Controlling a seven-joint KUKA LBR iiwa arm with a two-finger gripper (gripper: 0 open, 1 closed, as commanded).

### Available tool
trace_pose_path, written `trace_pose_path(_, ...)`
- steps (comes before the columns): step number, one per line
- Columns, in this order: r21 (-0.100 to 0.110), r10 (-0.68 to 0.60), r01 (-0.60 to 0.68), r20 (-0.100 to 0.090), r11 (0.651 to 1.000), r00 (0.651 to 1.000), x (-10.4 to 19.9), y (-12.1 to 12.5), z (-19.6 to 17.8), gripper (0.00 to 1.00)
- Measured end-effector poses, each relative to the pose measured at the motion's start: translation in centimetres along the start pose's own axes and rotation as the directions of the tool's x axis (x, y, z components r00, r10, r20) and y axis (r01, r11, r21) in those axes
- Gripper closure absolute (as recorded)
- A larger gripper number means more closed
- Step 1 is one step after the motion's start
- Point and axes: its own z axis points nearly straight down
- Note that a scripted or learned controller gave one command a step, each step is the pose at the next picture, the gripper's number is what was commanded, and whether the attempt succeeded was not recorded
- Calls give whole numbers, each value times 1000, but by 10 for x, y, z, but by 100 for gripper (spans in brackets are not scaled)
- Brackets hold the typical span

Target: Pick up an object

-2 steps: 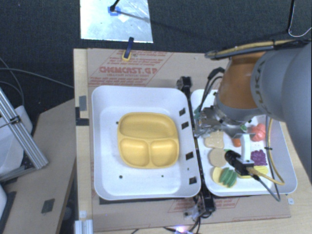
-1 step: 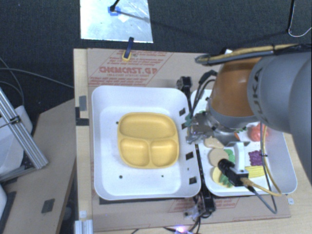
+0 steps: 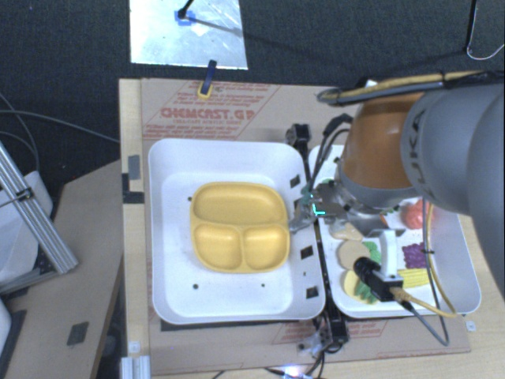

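Your bench carries two shallow white bins side by side on a brown board printed with red lettering.

Left bin [image 3: 170, 212]: it holds one item, a yellow divided tray [image 3: 239, 226] with one long compartment at the far side and two smaller ones nearer the camera. The tray lies flat, roughly centred, with its right edge close to the bin's right wall. All three compartments show bare yellow.

Right bin [image 3: 465, 290]: much of it is covered by your arm [image 3: 426, 144], grey with an orange band, reaching in from the right. In the part you can see lie several small toy food pieces, close together: a pale tan round piece [image 3: 352, 255], a green piece [image 3: 364, 289], a purple cluster like grapes [image 3: 413, 253], a yellow piece like corn [image 3: 413, 278], and a red-orange piece [image 3: 412, 213] near the arm. These are the candidate objects for picking; all rest in this bin.

Gripper [image 3: 314, 208]: it sits low over the divide between the two bins, at the right bin's left wall and just beside the yellow tray's right edge. Whether the claw is released or clenched cannot be told from this view, and no object is seen in it.

A black cylindrical fitting [image 3: 372, 279] with a yellow cable overhangs the toy pieces.
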Motion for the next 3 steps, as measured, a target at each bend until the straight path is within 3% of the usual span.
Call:
trace_pose_path(1,-12,-6,6,-3,1000,1000,34,-12,-117,0)
trace_pose_path(2,-2,-2,2,1,1000,1000,36,0,-125,0)
trace_pose_path(3,-3,-9,9,1,1000,1000,36,0,-136,100)
